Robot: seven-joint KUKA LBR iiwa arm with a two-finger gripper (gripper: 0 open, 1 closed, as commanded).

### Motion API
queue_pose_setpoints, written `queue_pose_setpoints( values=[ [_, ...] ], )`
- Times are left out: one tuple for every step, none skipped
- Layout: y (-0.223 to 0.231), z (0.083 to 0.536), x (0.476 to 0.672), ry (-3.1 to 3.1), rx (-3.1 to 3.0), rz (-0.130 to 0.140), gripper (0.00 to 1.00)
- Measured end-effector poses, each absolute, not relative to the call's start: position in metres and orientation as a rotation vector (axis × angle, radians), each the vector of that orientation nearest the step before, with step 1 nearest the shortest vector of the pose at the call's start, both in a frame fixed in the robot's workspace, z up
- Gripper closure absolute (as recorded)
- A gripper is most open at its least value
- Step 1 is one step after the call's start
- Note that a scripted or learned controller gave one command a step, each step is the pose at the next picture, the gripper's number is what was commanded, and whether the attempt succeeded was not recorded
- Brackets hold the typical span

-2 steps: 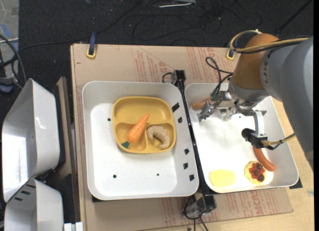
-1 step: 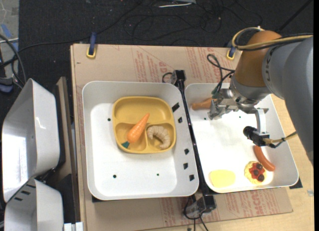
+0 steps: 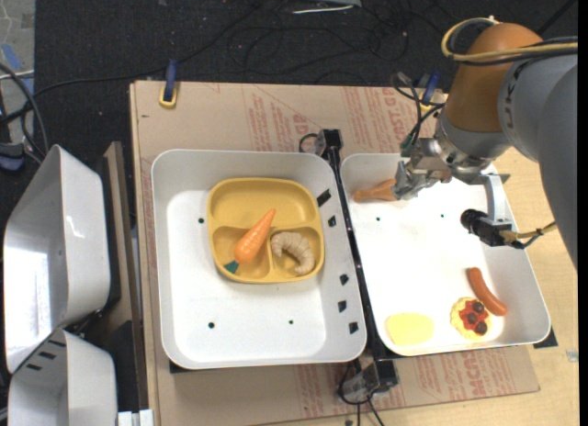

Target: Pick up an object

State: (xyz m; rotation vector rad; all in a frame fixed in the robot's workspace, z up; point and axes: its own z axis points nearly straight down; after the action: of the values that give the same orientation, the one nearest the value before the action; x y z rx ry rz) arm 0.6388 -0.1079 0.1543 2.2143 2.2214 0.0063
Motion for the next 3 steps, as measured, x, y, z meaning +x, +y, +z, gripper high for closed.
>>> queue_pose_setpoints(
  values=[
    [-0.098,0.205,0.638,2.223,2.213,0.006,1.0],
    [-0.087,0.258,0.642,2.223,2.212,0.007,1.0],
    [-0.043,0.246,0.626,2.23,2.216,-0.002,1.0]
  ],
)
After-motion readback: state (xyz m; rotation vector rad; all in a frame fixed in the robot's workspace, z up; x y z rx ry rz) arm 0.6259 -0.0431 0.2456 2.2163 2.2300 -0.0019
